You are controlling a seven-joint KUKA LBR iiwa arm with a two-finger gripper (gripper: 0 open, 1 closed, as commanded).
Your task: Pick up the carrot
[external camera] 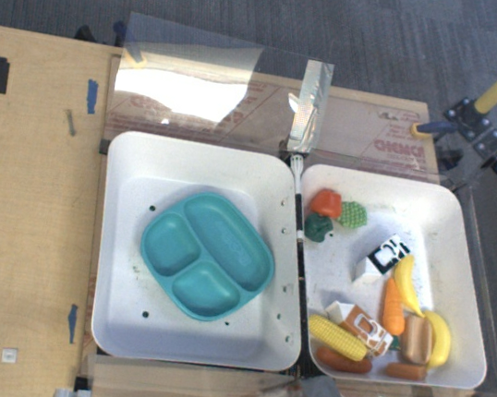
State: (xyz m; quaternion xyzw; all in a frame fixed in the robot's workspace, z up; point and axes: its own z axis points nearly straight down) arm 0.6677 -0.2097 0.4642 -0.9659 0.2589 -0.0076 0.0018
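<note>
The carrot is a small orange cone lying in the right bin, pointing toward the near side. It rests between a yellow banana on its right and a small brown-and-white carton on its left.
The right bin also holds a red and green vegetable cluster, a black-and-white box, a corn cob, a hot dog bun and a sausage. The left bin carries a teal divided plate.
</note>
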